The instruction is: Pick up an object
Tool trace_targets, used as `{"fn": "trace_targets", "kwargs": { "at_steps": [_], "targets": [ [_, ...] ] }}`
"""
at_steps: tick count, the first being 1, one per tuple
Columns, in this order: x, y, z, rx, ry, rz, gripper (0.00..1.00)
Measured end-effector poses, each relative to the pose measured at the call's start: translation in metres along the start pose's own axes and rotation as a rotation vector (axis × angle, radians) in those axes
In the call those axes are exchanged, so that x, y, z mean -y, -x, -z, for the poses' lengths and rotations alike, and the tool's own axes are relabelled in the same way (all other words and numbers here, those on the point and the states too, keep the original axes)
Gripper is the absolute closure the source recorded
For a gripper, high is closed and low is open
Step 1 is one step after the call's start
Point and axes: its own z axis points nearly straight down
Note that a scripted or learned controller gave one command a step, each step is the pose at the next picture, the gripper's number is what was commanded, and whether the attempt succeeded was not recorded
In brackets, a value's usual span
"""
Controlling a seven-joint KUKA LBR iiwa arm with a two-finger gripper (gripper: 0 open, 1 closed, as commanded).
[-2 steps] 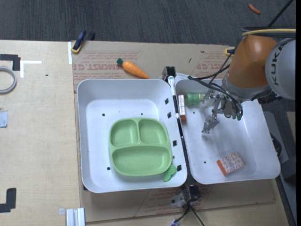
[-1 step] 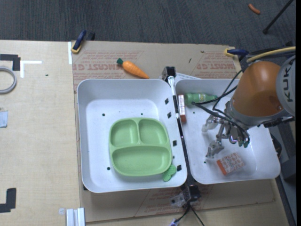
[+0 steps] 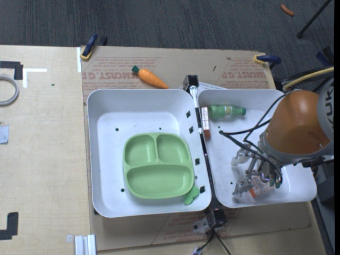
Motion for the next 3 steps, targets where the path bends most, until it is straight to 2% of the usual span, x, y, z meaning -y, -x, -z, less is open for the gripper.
{"fn": "trace_targets", "kwargs": {
  "at_steps": [1,2,3],
  "targets": [
    [0.006,0.096,0.000,0.002,0.000,-0.069,0.00],
    [0.010,0.152,0.000,0.002,-0.001,-0.003,0.00],
    [0.004,0.164,0.000,-0.018,-0.009,0.052,0.00]
  ]
}}
